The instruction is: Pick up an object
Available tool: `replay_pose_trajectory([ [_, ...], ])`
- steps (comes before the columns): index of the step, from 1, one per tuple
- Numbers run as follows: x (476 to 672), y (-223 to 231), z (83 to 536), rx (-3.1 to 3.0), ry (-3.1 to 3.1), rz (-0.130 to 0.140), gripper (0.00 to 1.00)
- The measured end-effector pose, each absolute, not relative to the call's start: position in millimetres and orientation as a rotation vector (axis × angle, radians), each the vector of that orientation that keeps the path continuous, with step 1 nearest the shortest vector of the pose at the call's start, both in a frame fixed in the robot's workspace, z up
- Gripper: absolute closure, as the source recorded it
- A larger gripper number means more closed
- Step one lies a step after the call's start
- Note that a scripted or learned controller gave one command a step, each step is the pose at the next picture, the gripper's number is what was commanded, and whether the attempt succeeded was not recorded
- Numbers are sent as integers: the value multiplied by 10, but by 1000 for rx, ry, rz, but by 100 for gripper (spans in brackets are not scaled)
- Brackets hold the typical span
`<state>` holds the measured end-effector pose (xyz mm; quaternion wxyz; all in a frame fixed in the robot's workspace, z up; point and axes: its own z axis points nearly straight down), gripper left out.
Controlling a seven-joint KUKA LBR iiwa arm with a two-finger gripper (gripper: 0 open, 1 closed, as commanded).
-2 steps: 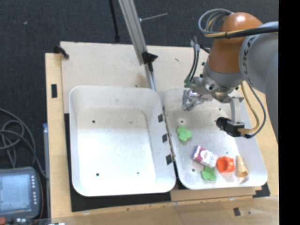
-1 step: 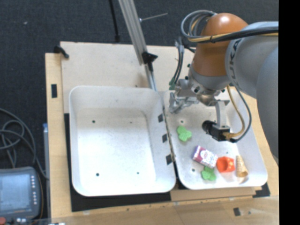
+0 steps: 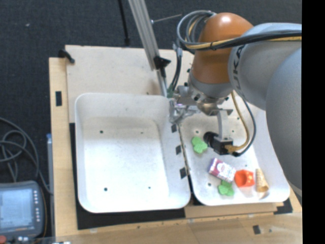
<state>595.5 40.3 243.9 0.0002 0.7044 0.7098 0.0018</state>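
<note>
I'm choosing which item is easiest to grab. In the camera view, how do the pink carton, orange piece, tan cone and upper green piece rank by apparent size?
1. Pink carton
2. Orange piece and upper green piece: too alike to rank
3. Tan cone, narrowest

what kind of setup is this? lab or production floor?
Most likely a robotics lab bin-picking rig: a grey arm with an orange band over two shallow white bins on a bare wooden bench, small toy-like items such as a green plastic piece, and loose cables on dark carpet.

The bench (image 3: 111,67) — pale and flat — bore two shallow white bins side by side: left bin (image 3: 122,156), right bin (image 3: 254,151).
</note>
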Motion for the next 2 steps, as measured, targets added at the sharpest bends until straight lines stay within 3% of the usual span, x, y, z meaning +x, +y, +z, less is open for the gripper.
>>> replay_pose_trajectory([
  [1,5905,834,2468,2214,2229,4,100],
  [2,5907,809,2467,2218,2225,3,0],
])
